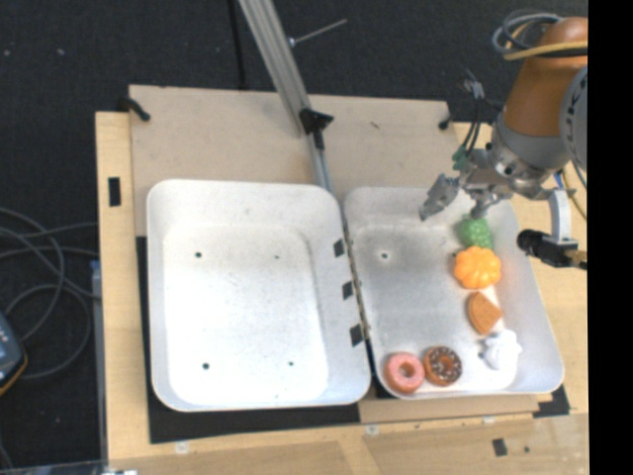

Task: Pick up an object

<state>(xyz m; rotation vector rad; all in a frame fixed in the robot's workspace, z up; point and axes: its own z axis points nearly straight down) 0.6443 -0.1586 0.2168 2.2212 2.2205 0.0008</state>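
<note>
The right bin [396, 265] holds several toy foods along its right and front sides. A small green piece [477, 232] lies at the far right, with an orange pumpkin [477, 267] just in front of it. Further forward come a brown biscuit [484, 313] and a white piece [501, 349]. A pink donut [404, 371] and a chocolate donut [442, 365] sit by the front wall. My gripper [458, 204] hangs open over the bin's far side, just behind the green piece, with nothing between its fingers.
The left bin [247, 295] stands beside the right one, joined by black clips [348, 290]. A slanted metal pole [282, 62] rises from behind the bins. Cables [40, 255] lie off the bench at the left.
</note>
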